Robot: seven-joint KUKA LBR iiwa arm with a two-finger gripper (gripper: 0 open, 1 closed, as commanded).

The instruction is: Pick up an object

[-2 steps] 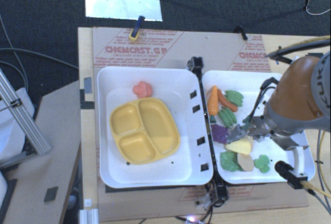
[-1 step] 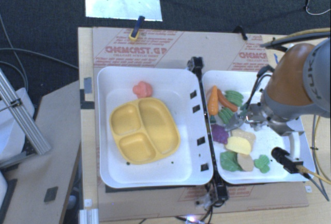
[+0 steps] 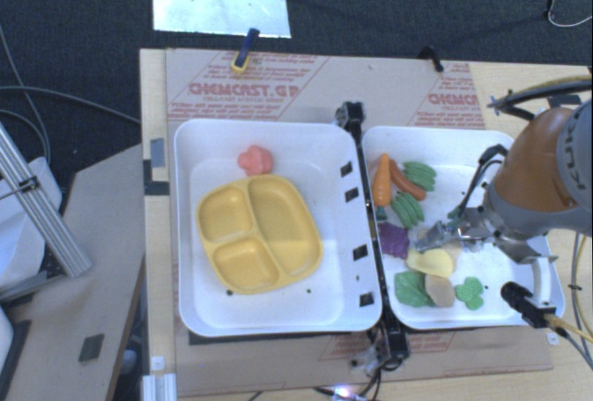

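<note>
Two shallow white bins sat side by side on the bench, and I reached in from the right over the right bin (image 3: 422,145). My gripper (image 3: 434,236) hung low among the toy food there, its metal fingers pointing left toward the middle of the bin. Whether they were apart or together I could not tell; nothing showed between them.

Just under my fingertips lay a pale yellow piece (image 3: 432,262), touching or nearly touching them. Left of it sat a purple piece (image 3: 393,239), and below it a tan piece (image 3: 441,293) between a green leafy piece (image 3: 410,289) and a small green floret (image 3: 470,292). Toward the far side of the bin an orange carrot (image 3: 382,181) lay upright along the left wall, with a red-orange piece (image 3: 407,179) slanting beside it, a green ridged piece (image 3: 420,173) to its right, and another green piece (image 3: 407,209) lower down.

My orange band (image 3: 547,158) bulked over the bin's right side, hiding part of its floor.

In the left bin (image 3: 199,149) a yellow divided tray (image 3: 258,233) with three compartments lay tilted at the centre, and a pink lumpy toy (image 3: 255,159) rested just beyond its far edge.
</note>
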